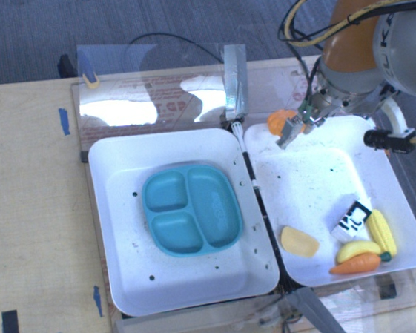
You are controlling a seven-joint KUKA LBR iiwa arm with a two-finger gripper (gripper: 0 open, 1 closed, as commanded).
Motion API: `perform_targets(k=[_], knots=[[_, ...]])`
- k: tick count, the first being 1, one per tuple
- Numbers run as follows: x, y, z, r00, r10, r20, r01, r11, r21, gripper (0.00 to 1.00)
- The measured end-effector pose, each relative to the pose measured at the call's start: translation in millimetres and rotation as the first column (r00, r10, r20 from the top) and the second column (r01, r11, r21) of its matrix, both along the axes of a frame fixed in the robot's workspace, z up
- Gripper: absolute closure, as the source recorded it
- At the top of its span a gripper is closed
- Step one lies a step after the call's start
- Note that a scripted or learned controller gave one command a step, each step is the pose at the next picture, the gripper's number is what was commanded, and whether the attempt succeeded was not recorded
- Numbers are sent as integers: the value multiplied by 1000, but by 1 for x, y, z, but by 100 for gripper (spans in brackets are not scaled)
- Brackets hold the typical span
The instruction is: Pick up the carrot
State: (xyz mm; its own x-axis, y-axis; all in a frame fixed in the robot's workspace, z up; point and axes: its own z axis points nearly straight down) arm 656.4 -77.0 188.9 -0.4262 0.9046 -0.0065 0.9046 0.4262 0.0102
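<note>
I judge the pick not yet made; the carrot (359, 263) lies untouched in the near right corner of the right bin (311, 187), against a yellow banana (358, 249), while my gripper (293, 131) sits at that bin's far edge beside an orange object (280, 121), well apart from the carrot; whether it is spread or closed I cannot tell. The right bin also holds a corn cob (382, 230), a black-and-white block (353, 217) and a pale yellow piece (299, 241); the left bin (116, 210) holds a blue divided plate (192, 208).
</note>
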Motion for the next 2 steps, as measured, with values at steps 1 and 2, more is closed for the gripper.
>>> perform_targets(k=[1, 2], knots=[[10, 34, 7, 878, -478, -14, 478, 878, 0, 100], [10, 34, 7, 878, -479, -13, 479, 878, 1, 0]])
